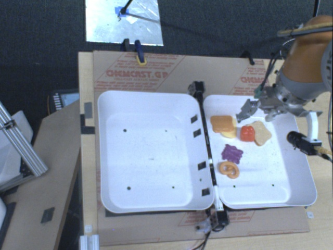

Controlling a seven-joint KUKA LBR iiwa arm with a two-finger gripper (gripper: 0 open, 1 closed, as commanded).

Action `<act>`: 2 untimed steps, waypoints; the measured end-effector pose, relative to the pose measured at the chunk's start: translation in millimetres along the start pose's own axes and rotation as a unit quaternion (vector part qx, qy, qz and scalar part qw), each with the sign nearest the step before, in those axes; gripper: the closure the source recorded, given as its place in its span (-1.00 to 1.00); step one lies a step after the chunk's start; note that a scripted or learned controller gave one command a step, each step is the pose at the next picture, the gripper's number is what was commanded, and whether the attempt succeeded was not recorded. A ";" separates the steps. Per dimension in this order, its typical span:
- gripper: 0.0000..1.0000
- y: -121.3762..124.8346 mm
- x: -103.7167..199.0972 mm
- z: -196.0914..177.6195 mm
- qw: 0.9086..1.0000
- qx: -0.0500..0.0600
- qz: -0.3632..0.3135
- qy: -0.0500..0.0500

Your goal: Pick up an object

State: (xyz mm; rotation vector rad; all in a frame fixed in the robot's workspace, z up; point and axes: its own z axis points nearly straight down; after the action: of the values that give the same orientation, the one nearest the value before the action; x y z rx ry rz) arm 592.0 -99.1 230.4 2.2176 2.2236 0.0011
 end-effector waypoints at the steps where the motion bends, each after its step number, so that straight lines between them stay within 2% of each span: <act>1: -1.00 -61.3 -34.9 36.3 1.000 0.003 0.003 0.000; 2: 1.00 -56.9 -32.3 23.1 1.000 -0.002 0.000 0.000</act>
State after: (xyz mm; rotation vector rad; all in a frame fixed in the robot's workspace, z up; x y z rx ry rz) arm 535.3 -131.5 207.2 2.2159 2.2216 0.0037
